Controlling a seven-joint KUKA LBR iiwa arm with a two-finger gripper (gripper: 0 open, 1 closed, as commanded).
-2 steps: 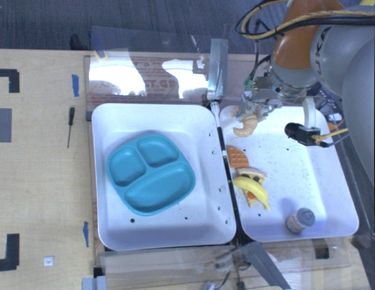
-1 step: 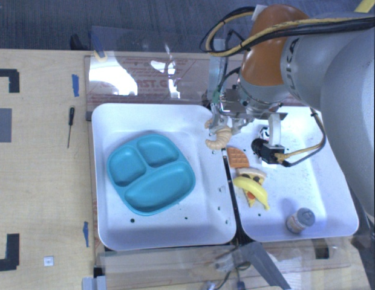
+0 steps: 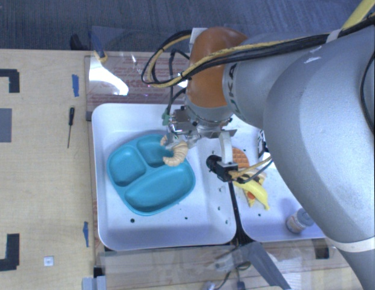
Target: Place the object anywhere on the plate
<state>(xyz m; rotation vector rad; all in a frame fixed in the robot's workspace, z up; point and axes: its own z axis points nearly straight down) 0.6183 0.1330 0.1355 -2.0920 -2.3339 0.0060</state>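
A blue three-compartment plate [image 3: 152, 190] lies in the left white bin [image 3: 115, 228]. My gripper [image 3: 174, 139] hangs over the plate's upper right compartment. A tan curved croissant-like object [image 3: 177, 154] sits just under the fingers, at the plate's right rim; the fingertips seem to be closed on its top end. The grey arm with its orange band reaches in from the upper right and hides much of the right bin.
In the right bin [image 3: 278, 231] lie a yellow banana [image 3: 255, 191], an orange-and-white item [image 3: 240, 157] and a small grey-brown object [image 3: 296, 222]. A screwdriver [image 3: 70, 125] rests on the wooden bench left of the bins.
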